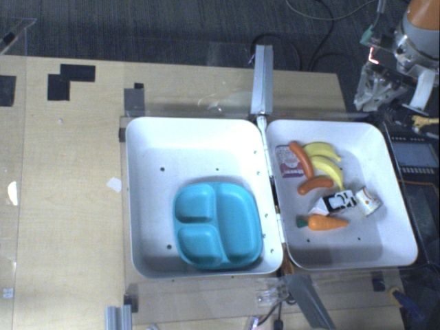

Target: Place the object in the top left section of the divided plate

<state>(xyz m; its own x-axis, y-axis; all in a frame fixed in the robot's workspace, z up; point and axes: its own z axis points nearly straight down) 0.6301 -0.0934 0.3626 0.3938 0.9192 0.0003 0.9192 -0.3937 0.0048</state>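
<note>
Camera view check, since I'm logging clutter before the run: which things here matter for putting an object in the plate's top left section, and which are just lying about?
For the job:
- blue divided plate in the left bin
- gripper, above the right bin
- right bin's items: banana, two sausages, carrot

Lying about:
- black tape patches on the bench
- cables behind

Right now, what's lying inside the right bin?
In the right bin: a banana, two sausages, a carrot, a small red-brown packet and a black-and-white item. The upper sausage partly covers the packet; anything beneath the pile is hidden.
</note>
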